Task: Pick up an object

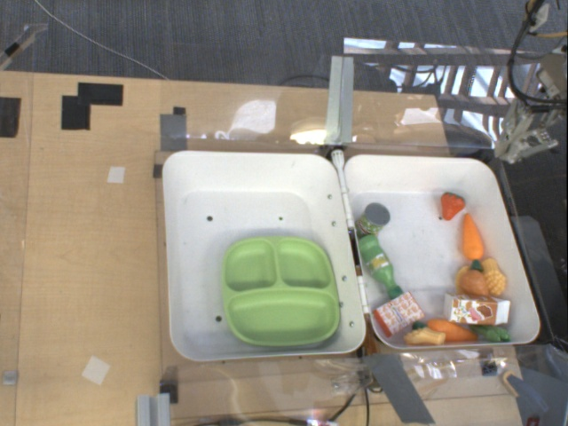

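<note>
1. You see two shallow white plastic bins side by side; the left bin (pixel 191 238) bears a green three-compartment plastic tray (pixel 280 289).
2. The right bin (pixel 413 189) holds the toys: a green plastic bottle (pixel 376 257) by the divider, an orange plastic carrot (pixel 472 235) and a small red strawberry (pixel 452 205) near the right wall.
3. Your gripper (pixel 525 138) hangs beyond the right bin's far right corner, well apart from every toy; whether it is clenched or released, you cannot tell.

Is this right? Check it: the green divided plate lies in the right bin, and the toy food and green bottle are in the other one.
Not quite. The camera view shows the green divided plate in the left bin, not the right. The toy food and green bottle are in the other one, the right bin, as you said.
</note>
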Robot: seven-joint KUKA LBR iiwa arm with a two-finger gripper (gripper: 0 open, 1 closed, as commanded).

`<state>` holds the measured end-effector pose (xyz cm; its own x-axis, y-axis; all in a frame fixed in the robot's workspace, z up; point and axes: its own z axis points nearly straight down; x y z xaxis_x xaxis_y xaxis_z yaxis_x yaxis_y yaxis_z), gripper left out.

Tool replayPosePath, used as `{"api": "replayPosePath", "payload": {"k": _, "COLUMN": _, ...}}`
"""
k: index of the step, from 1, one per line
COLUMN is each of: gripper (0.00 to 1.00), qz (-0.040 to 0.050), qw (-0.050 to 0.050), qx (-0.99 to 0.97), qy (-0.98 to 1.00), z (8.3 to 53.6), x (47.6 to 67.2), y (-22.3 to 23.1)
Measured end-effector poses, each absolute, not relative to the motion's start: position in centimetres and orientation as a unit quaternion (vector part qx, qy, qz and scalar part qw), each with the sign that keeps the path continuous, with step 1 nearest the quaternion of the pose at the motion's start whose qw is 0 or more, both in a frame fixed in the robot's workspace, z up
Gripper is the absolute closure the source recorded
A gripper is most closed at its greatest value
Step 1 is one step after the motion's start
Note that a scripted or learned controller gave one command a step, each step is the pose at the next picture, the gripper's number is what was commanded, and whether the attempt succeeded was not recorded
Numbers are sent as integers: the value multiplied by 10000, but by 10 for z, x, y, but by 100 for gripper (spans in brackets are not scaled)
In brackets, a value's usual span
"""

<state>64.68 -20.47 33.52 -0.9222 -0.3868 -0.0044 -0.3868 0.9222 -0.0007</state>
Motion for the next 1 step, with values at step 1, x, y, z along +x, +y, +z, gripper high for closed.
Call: {"api": "replayPosePath", "payload": {"k": 1, "gripper": 100, "qz": 10, "qw": 26, "qx": -1563, "qy": 9877, "z": 272, "x": 603, "y": -142}}
